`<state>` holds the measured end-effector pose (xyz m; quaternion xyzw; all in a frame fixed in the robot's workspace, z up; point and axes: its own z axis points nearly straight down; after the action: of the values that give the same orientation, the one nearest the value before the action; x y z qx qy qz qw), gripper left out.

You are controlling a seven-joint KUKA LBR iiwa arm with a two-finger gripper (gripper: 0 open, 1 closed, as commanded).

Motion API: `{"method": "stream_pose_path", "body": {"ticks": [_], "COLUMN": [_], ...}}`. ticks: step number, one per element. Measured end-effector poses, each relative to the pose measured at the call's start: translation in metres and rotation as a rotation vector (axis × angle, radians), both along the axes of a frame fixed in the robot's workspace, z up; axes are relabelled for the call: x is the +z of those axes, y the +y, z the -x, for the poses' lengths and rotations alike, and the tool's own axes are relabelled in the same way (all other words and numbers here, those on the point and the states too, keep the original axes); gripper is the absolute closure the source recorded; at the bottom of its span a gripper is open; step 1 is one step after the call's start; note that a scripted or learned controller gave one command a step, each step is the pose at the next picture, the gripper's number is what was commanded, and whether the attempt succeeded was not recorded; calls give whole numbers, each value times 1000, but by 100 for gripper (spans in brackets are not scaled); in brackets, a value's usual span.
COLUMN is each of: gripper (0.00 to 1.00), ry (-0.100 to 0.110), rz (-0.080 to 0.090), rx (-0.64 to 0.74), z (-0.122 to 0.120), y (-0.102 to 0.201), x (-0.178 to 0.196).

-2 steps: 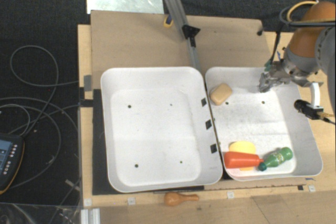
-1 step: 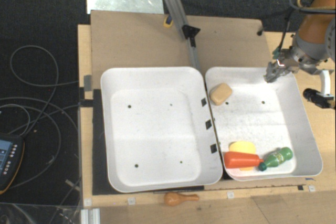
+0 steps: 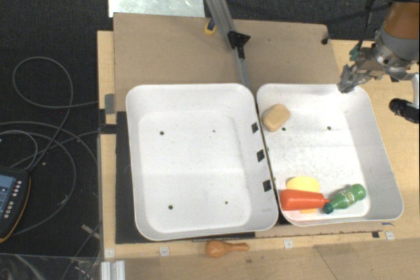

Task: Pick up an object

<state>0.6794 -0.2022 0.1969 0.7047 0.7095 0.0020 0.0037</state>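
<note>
Camera view, tool at right bin far corner, fingers seemingly empty

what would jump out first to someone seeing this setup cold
The bright cluster in the right bin's near corner: an orange carrot, a yellow piece behind it, and a green bottle. Next, the gripper poised at that bin's far edge, and a tan lump at its left wall.

I see both white bins in smooth, faintly glossy plastic. The surface under them looks like matt brown cardboard, and the green bottle shines like plastic.
</note>
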Motion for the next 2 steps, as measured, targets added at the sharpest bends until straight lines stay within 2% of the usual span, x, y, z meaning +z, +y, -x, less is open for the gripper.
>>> {"method": "stream_pose_path", "body": {"ticks": [1,2], "gripper": [100,100], "ry": [1,4], "rz": [0,-4], "rx": [0,4], "z": [-2,6], "y": [0,56], "x": [27,33]}}
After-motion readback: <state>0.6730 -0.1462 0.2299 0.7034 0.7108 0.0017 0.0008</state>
